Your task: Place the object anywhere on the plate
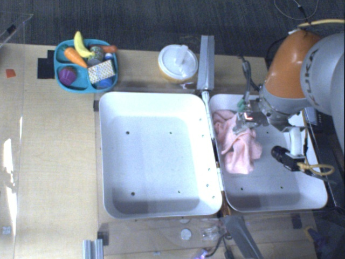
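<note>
Far to the claw's left, up on the bench beyond both bins, sits a blue divided tray [83, 66] of toy food, parked well out of the working area. Nearer, still to its left and a little above, a round white plate [178, 62] rests on the bench just outside the bins, likely the intended drop spot, so the load would have to cross the bin wall to reach it. The left bin [156, 155] spreads directly left of the claw. The pink cloth [237, 144], seemingly the object to move, lies crumpled in the right bin [280, 193] under and just left of the gripper [245, 116]. The gripper sits low on the cloth's upper edge, apparently positioned to pinch a fold; whether it is spread or pinched cannot be told.
</note>
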Controlling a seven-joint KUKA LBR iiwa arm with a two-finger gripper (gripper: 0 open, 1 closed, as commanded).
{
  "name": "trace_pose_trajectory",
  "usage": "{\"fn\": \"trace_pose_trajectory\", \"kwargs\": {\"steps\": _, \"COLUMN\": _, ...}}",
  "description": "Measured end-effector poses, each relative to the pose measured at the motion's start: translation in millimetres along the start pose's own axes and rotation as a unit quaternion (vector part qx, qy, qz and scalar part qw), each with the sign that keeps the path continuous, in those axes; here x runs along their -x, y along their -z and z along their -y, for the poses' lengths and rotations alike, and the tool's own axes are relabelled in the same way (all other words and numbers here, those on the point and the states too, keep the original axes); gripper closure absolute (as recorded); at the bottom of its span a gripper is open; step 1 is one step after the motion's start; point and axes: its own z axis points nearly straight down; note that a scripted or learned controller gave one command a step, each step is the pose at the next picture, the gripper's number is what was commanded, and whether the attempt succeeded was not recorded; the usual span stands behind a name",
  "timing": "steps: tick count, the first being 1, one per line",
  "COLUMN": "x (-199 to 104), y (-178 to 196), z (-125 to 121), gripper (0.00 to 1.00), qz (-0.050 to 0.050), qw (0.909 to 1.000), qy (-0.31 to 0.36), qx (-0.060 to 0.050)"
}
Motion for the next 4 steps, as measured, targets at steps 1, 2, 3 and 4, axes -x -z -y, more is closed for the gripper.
{"fn": "trace_pose_trajectory", "kwargs": {"steps": 1, "x": -1.2, "y": 40.2, "z": -2.4, "gripper": 1.0, "qz": 0.0, "qw": 1.0, "qy": 0.004, "qx": 0.001}}
{"fn": "trace_pose_trajectory", "kwargs": {"steps": 2, "x": -54.3, "y": 50.4, "z": -8.5, "gripper": 1.0, "qz": 0.0, "qw": 0.9789, "qy": 0.204, "qx": 0.001}}
{"fn": "trace_pose_trajectory", "kwargs": {"steps": 3, "x": -105.2, "y": 37.4, "z": -14.7, "gripper": 1.0, "qz": -0.001, "qw": 0.918, "qy": 0.397, "qx": 0.001}}
{"fn": "trace_pose_trajectory", "kwargs": {"steps": 4, "x": -159.0, "y": 32.7, "z": -19.9, "gripper": 1.0, "qz": -0.001, "qw": 0.8201, "qy": 0.572, "qx": 0.002}}
